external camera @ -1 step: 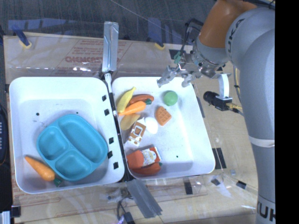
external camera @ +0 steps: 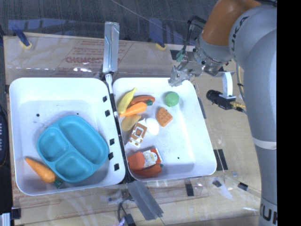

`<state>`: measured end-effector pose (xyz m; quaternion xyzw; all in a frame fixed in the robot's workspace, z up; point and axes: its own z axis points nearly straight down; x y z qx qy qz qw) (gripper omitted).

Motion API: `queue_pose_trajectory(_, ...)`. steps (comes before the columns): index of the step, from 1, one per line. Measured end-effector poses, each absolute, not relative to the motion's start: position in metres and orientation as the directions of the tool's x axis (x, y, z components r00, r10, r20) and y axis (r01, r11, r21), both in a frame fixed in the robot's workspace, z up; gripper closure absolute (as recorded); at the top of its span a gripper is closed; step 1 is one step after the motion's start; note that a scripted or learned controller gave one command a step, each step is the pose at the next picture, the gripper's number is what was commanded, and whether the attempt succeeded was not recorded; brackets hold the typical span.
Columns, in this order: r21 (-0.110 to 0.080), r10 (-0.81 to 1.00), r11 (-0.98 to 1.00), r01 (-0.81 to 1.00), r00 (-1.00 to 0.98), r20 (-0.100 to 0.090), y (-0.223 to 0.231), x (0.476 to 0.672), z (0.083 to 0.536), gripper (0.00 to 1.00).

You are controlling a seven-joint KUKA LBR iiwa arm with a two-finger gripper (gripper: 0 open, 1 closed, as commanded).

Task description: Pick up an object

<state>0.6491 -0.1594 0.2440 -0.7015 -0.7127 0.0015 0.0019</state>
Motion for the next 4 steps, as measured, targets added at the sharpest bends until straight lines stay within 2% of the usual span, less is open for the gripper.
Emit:
queue_pose_trajectory(1, -0.006, 1.0, 0.017, 1.0, -0.017, 0.001, -0.159, 0.649, 0.244, 0.0)
queue_pose_trajectory(2, -0.004, 0.998, 0.067, 0.998, -0.067, 0.001, -0.169, 0.61, 0.092, 0.0)
queue_pose_trajectory(3, -0.004, 0.997, 0.071, 0.997, -0.071, 0.0, -0.169, 0.611, 0.102, 1.0)
queue_pose_trajectory(4, -0.004, 0.997, 0.072, 0.997, -0.072, 0.0, -0.169, 0.611, 0.102, 0.0)
